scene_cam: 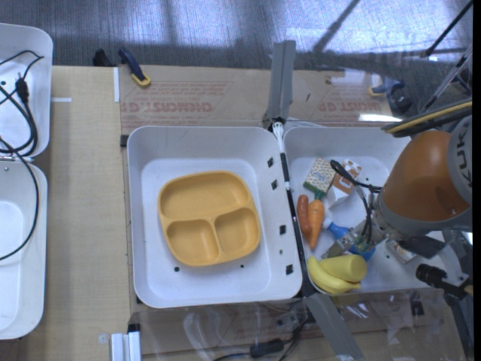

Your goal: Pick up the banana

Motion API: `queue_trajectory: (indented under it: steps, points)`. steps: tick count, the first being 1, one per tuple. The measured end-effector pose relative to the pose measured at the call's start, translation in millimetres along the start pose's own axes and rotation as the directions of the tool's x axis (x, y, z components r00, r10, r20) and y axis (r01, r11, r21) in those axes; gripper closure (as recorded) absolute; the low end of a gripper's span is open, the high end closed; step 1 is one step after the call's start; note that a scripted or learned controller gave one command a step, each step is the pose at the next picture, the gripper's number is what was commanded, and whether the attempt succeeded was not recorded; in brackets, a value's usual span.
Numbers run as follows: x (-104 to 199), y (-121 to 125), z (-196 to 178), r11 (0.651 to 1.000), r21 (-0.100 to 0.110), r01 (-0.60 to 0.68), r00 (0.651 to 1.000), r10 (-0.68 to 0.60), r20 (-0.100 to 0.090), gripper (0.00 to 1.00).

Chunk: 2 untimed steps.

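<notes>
Gripper (359,241) hangs beside the curved yellow banana (336,272) in the right white bin's (376,145) front-left corner; I cannot tell its state. Best approach: centre over the fruit, clear of the 2 orange carrots (310,218).

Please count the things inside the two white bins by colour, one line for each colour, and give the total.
Yellow: 2, the divided tray and the banana
Orange: 1, the carrot
Blue: 1, a small object
White, patterned: 1, a small packet
Total: 5
</notes>
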State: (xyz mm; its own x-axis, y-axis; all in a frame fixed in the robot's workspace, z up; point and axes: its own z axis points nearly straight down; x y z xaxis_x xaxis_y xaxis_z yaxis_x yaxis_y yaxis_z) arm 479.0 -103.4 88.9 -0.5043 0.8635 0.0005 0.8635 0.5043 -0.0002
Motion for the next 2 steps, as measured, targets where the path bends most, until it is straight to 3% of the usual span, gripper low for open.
queue_trajectory:
  steps: [1,2]
  points:
    - [-1.5,-0.4,-5.0,1.000,0.004,-0.005,1.000,0.005,-0.002,1.00]
    - [-1.7,-0.4,-5.1,1.000,0.004,-0.005,1.000,0.005,-0.001,0.00]
